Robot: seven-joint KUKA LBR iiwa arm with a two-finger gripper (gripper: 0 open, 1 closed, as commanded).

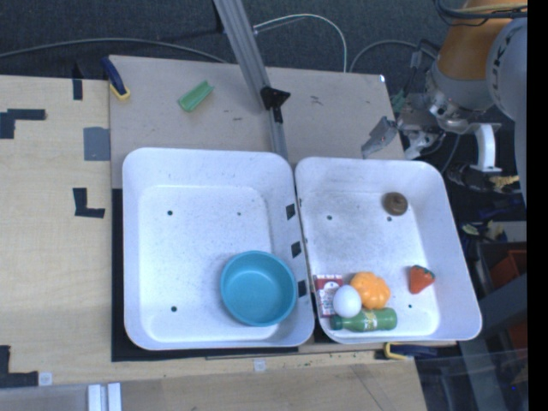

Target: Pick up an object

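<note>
Nearest to me, along the front wall of the right bin (445, 229), a small cluster of things sits together. A green bottle (366, 320) lies on its side against the front rim. A white ball (347, 301) rests just behind it, touching it. To the ball's left is a small red and white carton (326, 291), and to its right an orange fruit (372, 288), both pressed close to the ball. A little apart, near the right wall of the same bin, lies a small red piece like a strawberry (419, 277).

In the left bin (154, 169), a blue bowl (257, 288) stands upright in the front right corner, close to the wall that meets the other bin.

Farther back in the right bin, a small round brown thing (395, 203) lies alone near the rear wall, well apart from the cluster.

Beyond the bins, on the brown board (342, 110), I see a green block (195, 96) near the back left and a grey metal pole (244, 50) slanting across the middle.

At the far right, the gripper (396, 137) hangs above the rear right corner of the right bin, just outside its rim, below the arm's orange band (484, 24). I see nothing held in it, and I cannot tell how wide it stands.
</note>
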